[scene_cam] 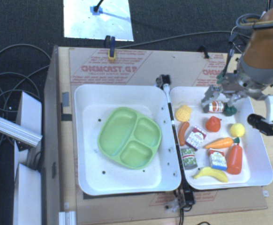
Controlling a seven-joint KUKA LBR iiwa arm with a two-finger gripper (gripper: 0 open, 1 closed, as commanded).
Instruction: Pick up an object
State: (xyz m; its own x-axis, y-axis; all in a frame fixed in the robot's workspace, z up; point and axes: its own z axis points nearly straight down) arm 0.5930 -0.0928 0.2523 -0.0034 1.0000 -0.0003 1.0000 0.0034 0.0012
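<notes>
End effector sits low over the far end of the right bin, directly at a small red-and-white can lying on its side, with a dark green item just beside it. Its state cannot be told: wrist hardware hides the tips. No object visibly held.

Candidate pick: the can, at the bin's far end, apart from the toy tomato and the lemon nearer the camera. Corn, carrot and banana lie further toward the near rim. Left bin holds a green divided plate.

Judgement for the step: centre across the can's short axis, not its length, since a round body may roll out. Descend straight, keep clear of the green item and the bin wall, then lift vertically and check retention.
</notes>
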